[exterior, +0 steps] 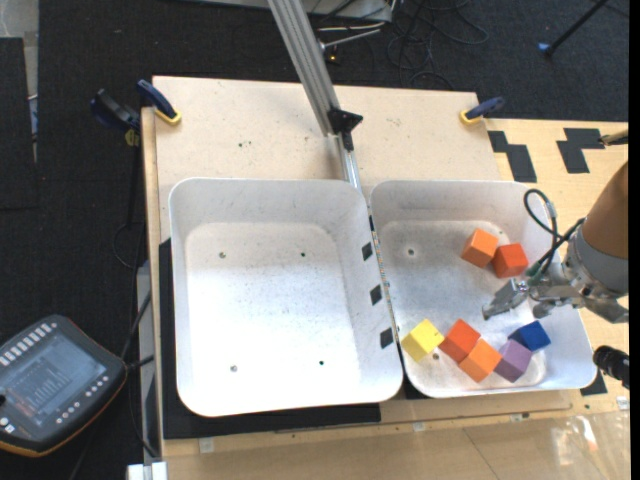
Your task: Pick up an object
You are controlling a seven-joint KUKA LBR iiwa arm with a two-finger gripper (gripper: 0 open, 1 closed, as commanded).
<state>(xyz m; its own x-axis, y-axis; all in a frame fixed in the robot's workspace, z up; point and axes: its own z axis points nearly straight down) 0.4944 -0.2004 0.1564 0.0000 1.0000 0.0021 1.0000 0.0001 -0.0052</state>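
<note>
Several small blocks lie in the right bin (440,208). An orange block (482,246) and a red-orange block (510,259) sit together near the back right. Along the front lie a yellow block (422,339), a red-orange block (461,338), an orange block (480,359), a purple block (514,360) and a blue block (530,335). My gripper (503,302) reaches in from the right, low over the bin floor between the two groups, just left of and above the blue block. Its fingers are open with nothing between them.
The left bin (200,208) sits beside the right one, their rims meeting at the middle. A slanted metal pole (305,53) runs down to the back of that divide. A handheld pendant (50,378) lies at the lower left, off the bench.
</note>
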